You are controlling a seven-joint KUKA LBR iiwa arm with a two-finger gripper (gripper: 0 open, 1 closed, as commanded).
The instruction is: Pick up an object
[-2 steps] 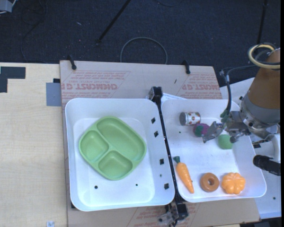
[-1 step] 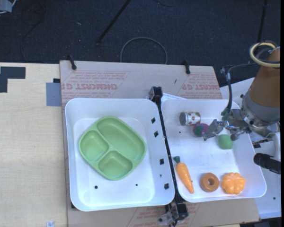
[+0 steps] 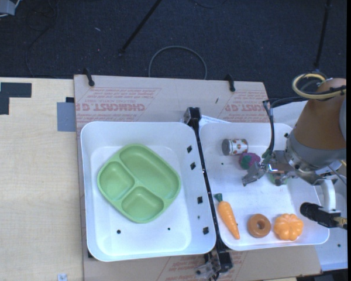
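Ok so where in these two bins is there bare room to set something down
Left bin: bare floor rings the green plate, widest along its top and bottom edges. Right bin: a free patch between the can and the carrot. It is crowded along the bottom by the donut and pumpkin, and near the gripper.

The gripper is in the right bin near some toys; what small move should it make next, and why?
Probably a short descent to the left. The gripper hangs beside the purple toy, nearer than the can, carrot or donut, and nothing shows between its fingers.
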